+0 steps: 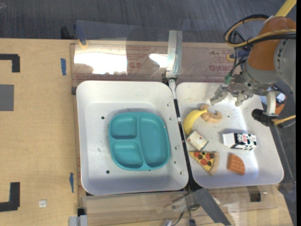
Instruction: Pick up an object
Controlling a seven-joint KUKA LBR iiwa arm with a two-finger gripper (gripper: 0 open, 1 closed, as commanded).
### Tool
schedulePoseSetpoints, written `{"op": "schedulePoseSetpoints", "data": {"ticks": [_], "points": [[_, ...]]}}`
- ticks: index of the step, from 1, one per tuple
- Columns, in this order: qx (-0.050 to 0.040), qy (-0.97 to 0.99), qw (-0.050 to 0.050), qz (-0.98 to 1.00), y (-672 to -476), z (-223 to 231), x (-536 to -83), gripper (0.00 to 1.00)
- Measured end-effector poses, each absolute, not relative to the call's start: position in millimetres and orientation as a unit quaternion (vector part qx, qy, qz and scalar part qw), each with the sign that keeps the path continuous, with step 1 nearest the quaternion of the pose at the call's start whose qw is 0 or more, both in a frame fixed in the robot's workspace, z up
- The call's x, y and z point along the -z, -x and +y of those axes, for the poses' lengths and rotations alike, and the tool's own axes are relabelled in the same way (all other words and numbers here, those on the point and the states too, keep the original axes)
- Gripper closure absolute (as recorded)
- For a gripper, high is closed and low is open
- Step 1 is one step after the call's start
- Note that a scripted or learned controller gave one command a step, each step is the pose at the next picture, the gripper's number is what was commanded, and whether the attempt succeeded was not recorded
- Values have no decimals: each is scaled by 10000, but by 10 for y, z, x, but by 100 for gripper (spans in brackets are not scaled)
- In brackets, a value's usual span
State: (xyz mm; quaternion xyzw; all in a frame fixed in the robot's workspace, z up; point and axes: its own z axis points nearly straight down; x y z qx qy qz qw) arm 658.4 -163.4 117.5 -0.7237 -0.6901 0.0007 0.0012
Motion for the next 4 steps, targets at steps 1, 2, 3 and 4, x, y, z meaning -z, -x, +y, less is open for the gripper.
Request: {"op": "schedulePoseSetpoints", "data": {"ticks": [1,2,3,4], "points": [[1,6694,4,-7429,-6399,-1488,-1215,0],[21,6786,-19,-7345,-6242,-1185,-1710,0],[17,6215,-27,-7834,-6107,-1180,-878,0],[2,6220,-6,-7830,-6664,-1201,-857,0]]}}
